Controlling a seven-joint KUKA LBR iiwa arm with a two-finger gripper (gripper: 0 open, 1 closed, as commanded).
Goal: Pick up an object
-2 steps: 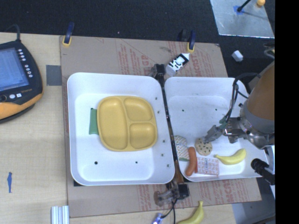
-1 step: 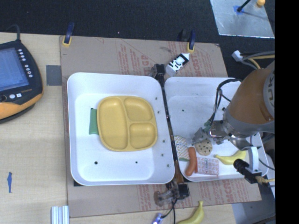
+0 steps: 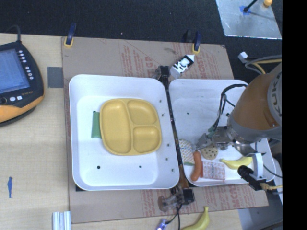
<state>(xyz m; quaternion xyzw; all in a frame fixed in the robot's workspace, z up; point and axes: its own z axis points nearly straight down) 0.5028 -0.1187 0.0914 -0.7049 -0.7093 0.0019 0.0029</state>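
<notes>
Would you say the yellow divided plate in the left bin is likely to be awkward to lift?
Probably. The yellow plate looks rigid and wide, so two fingers would likely have to pinch its rim. It appears to be light plastic, and its smooth surface may slip. It lies flat, partly over a green item, so rolling seems unlikely.

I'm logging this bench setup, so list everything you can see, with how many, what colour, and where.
White bins: two, white, side by side on the cardboard sheet.
Divided tray: one, yellow, in the left bin.
Flat green piece: one, green, under the tray's left edge.
Hot dog: one, orange-red, right bin, near front edge.
Packet: one, white and red, right bin, beside the hot dog.
Bananas: two, yellow; one in the right bin, one on the bench in front.
Control pendant: one, orange and grey, far left.
Clamps: two, blue and yellow, back edge.
Gripper: one, grey, low over the right bin's items.
</notes>
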